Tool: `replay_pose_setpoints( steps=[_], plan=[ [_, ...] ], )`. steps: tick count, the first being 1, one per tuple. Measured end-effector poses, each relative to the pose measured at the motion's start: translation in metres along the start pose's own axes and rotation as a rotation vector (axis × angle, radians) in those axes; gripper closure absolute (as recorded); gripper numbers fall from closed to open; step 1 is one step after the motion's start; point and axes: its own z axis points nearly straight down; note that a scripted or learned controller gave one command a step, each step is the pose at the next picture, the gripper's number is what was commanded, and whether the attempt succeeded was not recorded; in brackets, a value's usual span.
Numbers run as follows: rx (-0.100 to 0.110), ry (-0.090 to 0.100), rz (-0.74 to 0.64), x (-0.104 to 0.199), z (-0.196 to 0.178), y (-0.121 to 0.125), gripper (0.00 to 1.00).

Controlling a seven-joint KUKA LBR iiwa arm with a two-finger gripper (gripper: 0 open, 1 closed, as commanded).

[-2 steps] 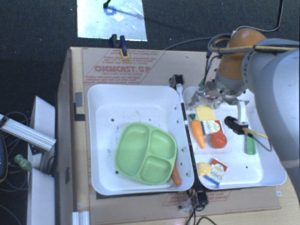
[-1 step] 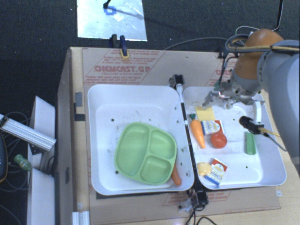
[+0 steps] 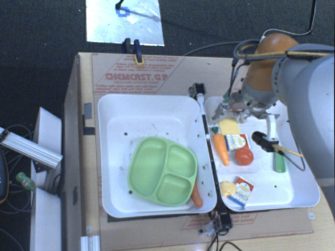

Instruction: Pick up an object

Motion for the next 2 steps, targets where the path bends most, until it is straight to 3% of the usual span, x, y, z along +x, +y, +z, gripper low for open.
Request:
replay_pose_setpoints(
  steps=[1, 2],
  plan=[
    [-0.002, -0.001, -0.003, -0.0004, -0.0112, 0.0009, 1.00],
    [-0.003, -0.001, -0.003, -0.0004, -0.0111, 0.0009, 0.00]
  ],
)
